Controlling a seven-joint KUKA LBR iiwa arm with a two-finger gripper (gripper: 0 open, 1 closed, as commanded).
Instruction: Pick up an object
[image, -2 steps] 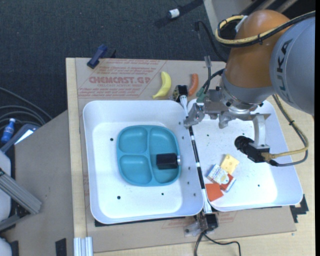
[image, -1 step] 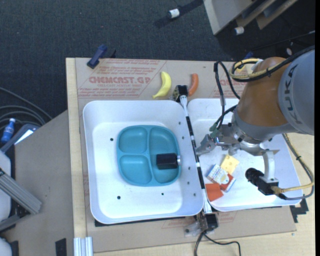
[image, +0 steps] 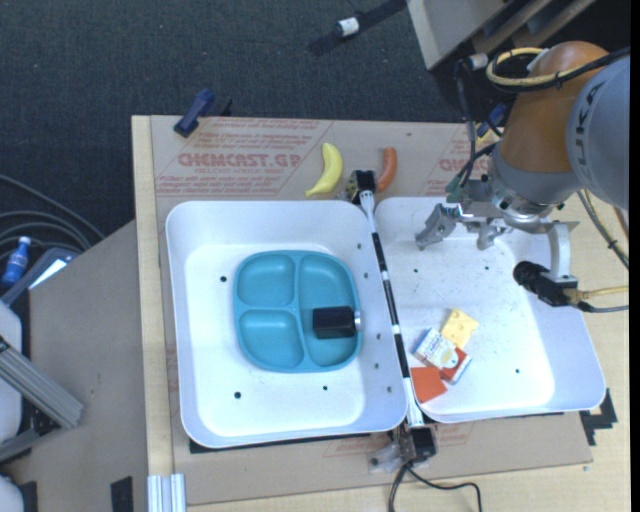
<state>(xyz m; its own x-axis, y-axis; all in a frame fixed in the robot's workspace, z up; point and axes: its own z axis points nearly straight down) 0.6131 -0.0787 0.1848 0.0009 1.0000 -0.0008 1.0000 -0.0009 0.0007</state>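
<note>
Approach step: we see the gripper (image: 462, 227) spread wide, holding nothing, over the right bin (image: 560, 385) far edge; the yellow block (image: 460, 326) lies mid-bin; next we must descend onto it.

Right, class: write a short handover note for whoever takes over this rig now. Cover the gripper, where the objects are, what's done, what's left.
Gripper: open, holding nothing, above the far end of the right bin.
Right bin: yellow block, small printed packet and red piece, clustered near the divider.
Left bin: blue divided tray with a black block in its compartment nearest the divider.
Done: nothing picked yet.
Left: lower onto one object, grip it, lift.
</note>
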